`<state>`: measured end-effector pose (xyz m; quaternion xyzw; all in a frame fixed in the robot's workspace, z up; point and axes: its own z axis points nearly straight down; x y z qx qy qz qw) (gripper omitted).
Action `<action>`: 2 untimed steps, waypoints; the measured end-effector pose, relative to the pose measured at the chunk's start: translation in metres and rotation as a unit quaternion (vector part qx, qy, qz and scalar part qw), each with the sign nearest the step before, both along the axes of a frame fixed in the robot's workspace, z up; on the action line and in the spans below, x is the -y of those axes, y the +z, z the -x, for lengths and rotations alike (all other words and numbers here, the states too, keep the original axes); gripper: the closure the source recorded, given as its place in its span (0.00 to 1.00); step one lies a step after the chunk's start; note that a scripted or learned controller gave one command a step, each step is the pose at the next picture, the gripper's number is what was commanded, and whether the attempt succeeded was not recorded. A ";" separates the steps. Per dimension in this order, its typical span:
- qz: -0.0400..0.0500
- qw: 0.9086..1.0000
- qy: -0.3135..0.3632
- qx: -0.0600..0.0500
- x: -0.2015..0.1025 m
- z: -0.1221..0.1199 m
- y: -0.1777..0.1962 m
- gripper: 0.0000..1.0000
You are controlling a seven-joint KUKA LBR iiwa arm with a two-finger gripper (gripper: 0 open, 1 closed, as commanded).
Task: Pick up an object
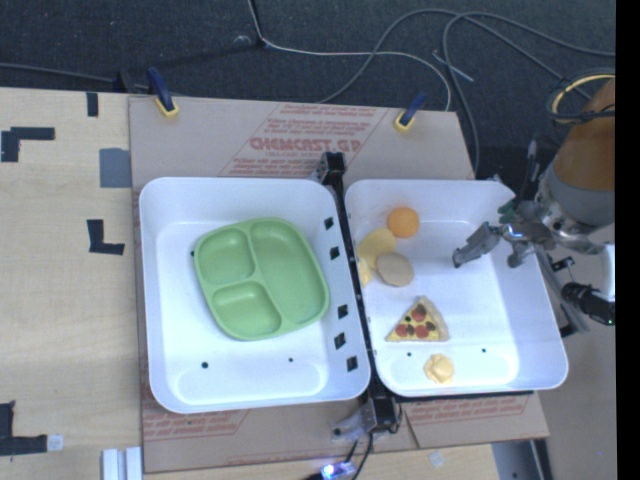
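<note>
Even, fairly bright overhead light, with no hard shadows. The two white bins (160, 268) are close to blown out, their floors nearly featureless, with only soft grey shading along the inner walls. The green plate (262, 278) shows a mild sheen and throws a faint shadow. The dark floor at the top stays dim and grainy. Overall the picture is soft and low in resolution; printing on the cardboard (300, 143) is barely legible, and the end effector (495, 243) looks slightly smeared
</note>
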<state>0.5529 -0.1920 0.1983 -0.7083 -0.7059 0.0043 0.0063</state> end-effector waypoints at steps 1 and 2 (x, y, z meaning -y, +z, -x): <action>0.001 1.000 0.002 0.007 -0.001 -0.003 0.008 0.00; 0.002 1.000 0.002 0.005 0.001 0.001 -0.036 0.00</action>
